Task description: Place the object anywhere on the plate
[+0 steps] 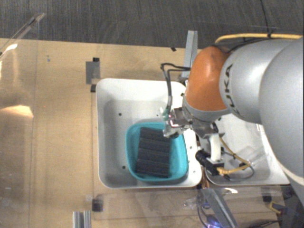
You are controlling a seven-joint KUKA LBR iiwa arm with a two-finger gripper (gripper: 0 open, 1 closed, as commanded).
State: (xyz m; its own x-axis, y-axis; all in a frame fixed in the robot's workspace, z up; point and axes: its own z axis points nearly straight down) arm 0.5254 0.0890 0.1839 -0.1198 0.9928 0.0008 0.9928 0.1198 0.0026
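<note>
The jaws [170,129] hung at the upper right corner of the teal plate [180,163], just over the top end of the dark ridged block [153,152]. Whether they were apart or together could not be told, since the wrist hardware hid their tips from above. The block lay flat on the plate, its long axis running roughly from twelve to six o'clock with a slight lean, its ribs crossing it side to side. Its upper right corner sat directly beneath the metal wrist parts; whether it was touched there could not be made out.

The plate rested in the lower right part of the left bin [111,127], its rim close against the bin's wall at six o'clock and at three o'clock. The bin floor showed bare white toward nine and twelve o'clock of the plate.

Above the wrist rose the orange band [206,82], and from it the grey arm [266,89] stretched away toward three o'clock, covering much of the right bin [247,137]. Black and yellow cables [228,167] looped below the wrist at about five o'clock. Both bins sat on the light wooden desk [52,141], and a strip of dark carpet [118,13] ran beyond the desk at twelve o'clock.
</note>
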